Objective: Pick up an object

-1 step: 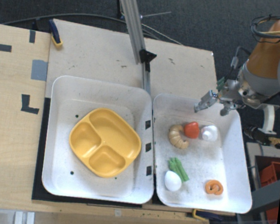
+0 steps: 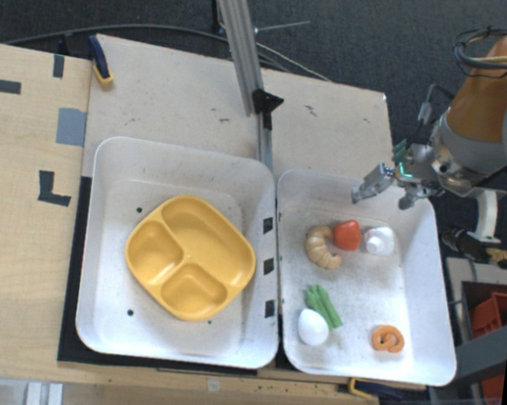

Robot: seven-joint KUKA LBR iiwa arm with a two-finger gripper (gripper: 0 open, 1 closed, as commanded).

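Gripper (image 2: 386, 192) hung with fingers apart over the right bin's (image 2: 430, 267) far rim | tomato (image 2: 347, 234) lay just below-left, nearest

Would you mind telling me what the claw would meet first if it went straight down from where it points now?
Probably the bare floor of the right bin near its far rim; the clear cup lies nearby, though depth is unclear.

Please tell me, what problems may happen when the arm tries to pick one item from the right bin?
The croissant, red piece and clear white piece lie bunched together, so the gripper may knock a neighbour or grab two. The white egg touches the green vegetable and could roll away.
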